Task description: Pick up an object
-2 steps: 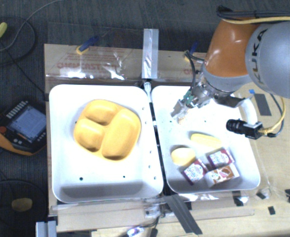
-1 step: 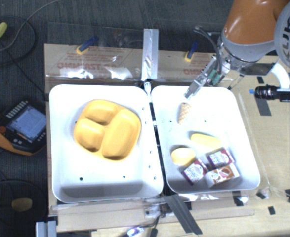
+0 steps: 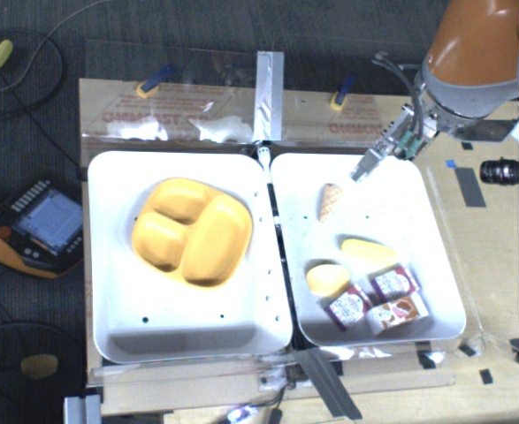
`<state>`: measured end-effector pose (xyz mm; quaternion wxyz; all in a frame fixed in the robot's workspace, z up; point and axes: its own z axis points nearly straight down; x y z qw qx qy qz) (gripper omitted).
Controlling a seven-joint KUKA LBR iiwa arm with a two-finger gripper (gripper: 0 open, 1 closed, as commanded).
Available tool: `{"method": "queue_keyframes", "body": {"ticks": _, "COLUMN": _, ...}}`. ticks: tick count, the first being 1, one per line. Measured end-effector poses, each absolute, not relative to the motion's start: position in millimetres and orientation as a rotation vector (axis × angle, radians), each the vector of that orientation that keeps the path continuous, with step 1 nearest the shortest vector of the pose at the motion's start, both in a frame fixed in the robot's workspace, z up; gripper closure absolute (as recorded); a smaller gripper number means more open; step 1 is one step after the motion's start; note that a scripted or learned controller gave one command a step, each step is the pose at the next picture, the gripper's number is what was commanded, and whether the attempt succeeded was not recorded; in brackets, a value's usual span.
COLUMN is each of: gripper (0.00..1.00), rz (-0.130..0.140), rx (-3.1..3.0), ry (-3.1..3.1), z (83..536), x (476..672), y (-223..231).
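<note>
Pincer (image 3: 366, 167) hovers over right white bin's (image 3: 442, 237) far rim, grips nothing; can't tell its opening. Nearest pick: small ridged tan cone (image 3: 329, 200), just below. Risk: cone lies tilted, may roll away on contact.

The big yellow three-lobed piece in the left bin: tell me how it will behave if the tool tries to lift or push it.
The yellow three-lobed piece looks wide against the tool, so two fingers may not span it. Its rounded, smooth lobes probably let fingers slip off. It sits broad and low in the left bin, so a push would likely slide it rather than roll or tip it.
</note>
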<state>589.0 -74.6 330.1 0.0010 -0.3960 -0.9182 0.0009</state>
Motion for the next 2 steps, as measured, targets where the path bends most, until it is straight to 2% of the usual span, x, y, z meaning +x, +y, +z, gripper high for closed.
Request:
{"method": "queue_keyframes", "body": {"ticks": 1, "gripper": 1.00, "rz": 0.001, "rx": -0.858, "ry": -3.018, "z": 213.5, "x": 640.4, "y": -56.1}}
{"method": "queue_keyframes", "body": {"ticks": 2, "gripper": 1.00, "rz": -0.001, "rx": -0.254, "ry": -3.128, "z": 219.3, "x": 629.2, "y": -62.9}}
